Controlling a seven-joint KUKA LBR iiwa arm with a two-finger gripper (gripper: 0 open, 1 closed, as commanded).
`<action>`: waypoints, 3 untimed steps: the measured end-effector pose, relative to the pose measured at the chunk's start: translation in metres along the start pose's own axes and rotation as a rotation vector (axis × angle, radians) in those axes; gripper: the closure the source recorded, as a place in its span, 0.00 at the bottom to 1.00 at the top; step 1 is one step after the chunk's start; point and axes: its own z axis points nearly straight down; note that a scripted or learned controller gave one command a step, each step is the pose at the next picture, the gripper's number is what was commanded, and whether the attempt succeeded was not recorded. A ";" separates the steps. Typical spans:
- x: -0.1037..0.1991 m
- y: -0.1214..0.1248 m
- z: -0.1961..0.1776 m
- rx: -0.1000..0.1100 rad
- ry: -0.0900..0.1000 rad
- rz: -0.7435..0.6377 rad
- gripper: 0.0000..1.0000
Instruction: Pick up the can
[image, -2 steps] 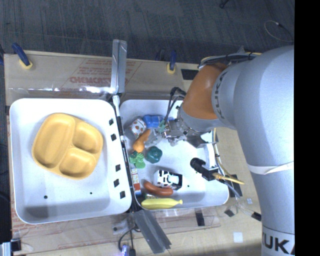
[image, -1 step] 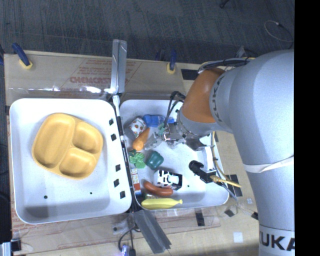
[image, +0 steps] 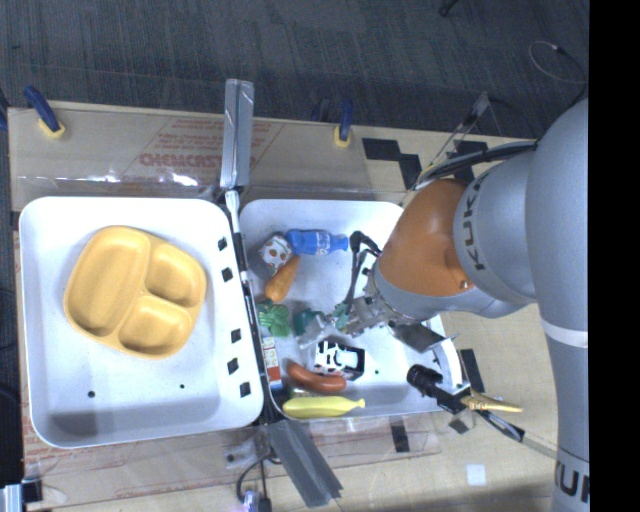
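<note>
Pincer (image: 338, 322) is down in the right bin (image: 385, 215) just above the can (image: 338, 355), can't tell its grip, so nothing's lifted yet.

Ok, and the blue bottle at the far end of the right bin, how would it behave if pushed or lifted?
The blue bottle lies on its side, so a sideways push would probably roll it. It looks like small plastic, likely light and smooth, so it may slip. The carrot close by could stop it.
</note>
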 end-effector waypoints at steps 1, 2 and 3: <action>0.002 0.048 0.024 -0.002 -0.002 0.000 0.00; -0.039 0.033 0.023 -0.005 -0.004 0.120 0.00; -0.090 0.060 0.023 -0.004 -0.003 0.090 0.00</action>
